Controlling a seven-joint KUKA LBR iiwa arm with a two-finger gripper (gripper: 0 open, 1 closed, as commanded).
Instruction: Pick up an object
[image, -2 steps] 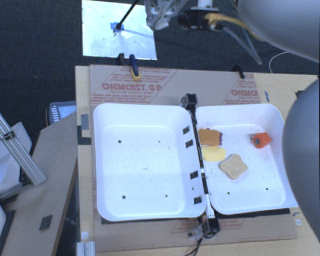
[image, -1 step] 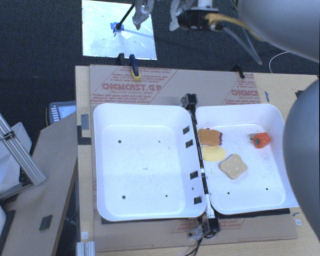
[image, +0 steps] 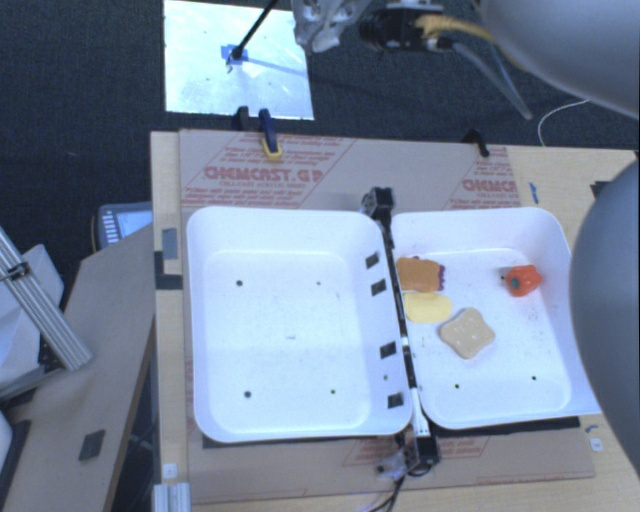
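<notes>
Tabletop (image: 330, 165): a light wooden board with a cardboard sheet on it, printed with red letters; it carries the two bins side by side.
Arm (image: 605, 300): a big grey blurred body at the right edge of the view, and another grey part in the far right corner; it covers the right rim of the right bin.
Left bin (image: 200, 330): white and shallow, with small dark dots on its floor.
Right bin (image: 545, 225): white and shallow, touching the left bin along the middle seam, where dark clips sit; all four small objects lie in its far half.
Metal plate (image: 200, 60): a shiny square sheet on the dark floor, beyond the far left part of the tabletop.
Pincer (image: 325, 25): at the far edge of the view, above the metal plate's right corner, high and well apart from the bins; I cannot tell if it is spread or pressed together, and nothing is seen in it.
Beige toast piece (image: 467, 333): a flat square shape, the nearest of the objects, near the middle of the right bin.
Orange-brown object (image: 419, 274): close to the left wall of the right bin, with a small purple edge on its right side.
Yellow flat piece (image: 428, 308): just near of the orange-brown object, beside the toast piece on its left.
Red-orange object (image: 521, 280): small, alone on the right side of the right bin, apart from the other three.
</notes>
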